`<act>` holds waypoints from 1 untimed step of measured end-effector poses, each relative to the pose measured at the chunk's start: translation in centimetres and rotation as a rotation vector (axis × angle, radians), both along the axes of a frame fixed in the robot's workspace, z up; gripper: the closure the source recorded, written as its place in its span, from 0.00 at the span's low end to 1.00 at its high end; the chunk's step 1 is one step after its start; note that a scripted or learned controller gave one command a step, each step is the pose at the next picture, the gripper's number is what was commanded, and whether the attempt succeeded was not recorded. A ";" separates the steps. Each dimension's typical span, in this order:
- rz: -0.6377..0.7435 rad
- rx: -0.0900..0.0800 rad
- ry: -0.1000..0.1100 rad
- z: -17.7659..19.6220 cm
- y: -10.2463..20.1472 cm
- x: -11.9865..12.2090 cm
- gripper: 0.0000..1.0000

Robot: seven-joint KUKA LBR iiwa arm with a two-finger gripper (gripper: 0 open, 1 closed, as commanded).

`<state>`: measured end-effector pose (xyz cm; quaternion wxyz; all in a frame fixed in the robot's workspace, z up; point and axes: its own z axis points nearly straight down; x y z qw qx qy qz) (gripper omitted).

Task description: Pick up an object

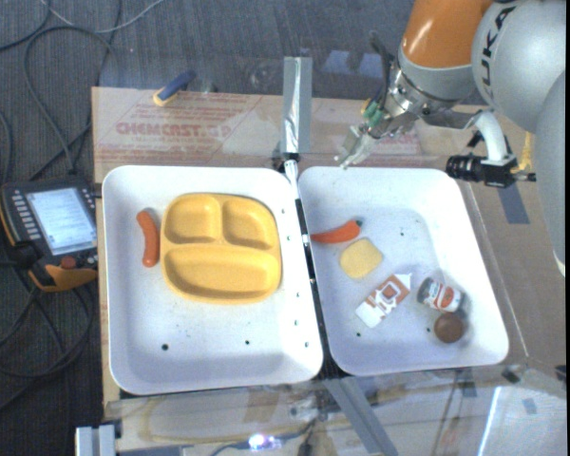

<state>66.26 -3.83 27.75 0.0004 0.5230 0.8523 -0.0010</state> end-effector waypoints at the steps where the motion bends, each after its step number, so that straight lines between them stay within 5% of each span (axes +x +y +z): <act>1: 0.024 0.001 0.002 -8.7 -2.3 -8.4 1.00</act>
